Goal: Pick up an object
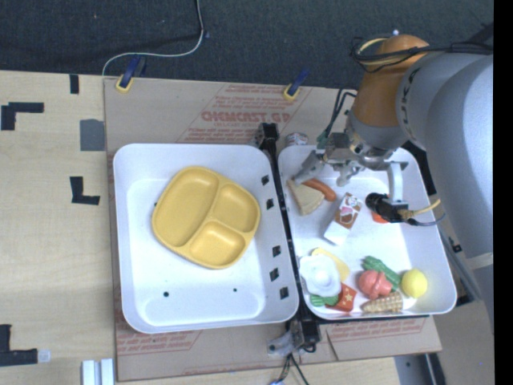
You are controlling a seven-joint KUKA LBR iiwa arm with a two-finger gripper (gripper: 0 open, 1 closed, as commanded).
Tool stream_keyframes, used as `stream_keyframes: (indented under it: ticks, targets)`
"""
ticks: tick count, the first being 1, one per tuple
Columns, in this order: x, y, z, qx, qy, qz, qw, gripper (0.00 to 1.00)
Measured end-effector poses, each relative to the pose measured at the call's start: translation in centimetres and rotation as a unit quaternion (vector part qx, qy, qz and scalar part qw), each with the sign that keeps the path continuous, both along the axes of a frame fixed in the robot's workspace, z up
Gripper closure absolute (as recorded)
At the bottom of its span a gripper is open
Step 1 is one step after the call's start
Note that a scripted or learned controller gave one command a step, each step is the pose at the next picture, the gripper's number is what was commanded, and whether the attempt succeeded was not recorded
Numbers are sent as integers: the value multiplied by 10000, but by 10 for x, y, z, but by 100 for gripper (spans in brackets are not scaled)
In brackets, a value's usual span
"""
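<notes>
The gripper [329, 169] is positioned in the right bin [429, 239], above a bread slice [304, 199] and sausage [321, 188]. Finger state cannot be determined; possibly nothing is held.

Even, bright light; soft shadows, slight blur.

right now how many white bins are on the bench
2. The left bin holds a yellow divided plate. The right bin holds the toy food, with the arm's hand over its far end. None looks hidden.
</notes>
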State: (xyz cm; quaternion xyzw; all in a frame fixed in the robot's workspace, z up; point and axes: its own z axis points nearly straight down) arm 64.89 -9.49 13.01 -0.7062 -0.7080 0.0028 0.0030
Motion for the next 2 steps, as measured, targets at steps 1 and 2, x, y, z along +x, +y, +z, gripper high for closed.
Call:
stream_keyframes:
  ticks: [1, 2]
  targets:
    - [14, -8, -42, 14, -81, -8, 10000, 0]
    - [20, -15, -38, 4, -132, -2, 9999, 0]
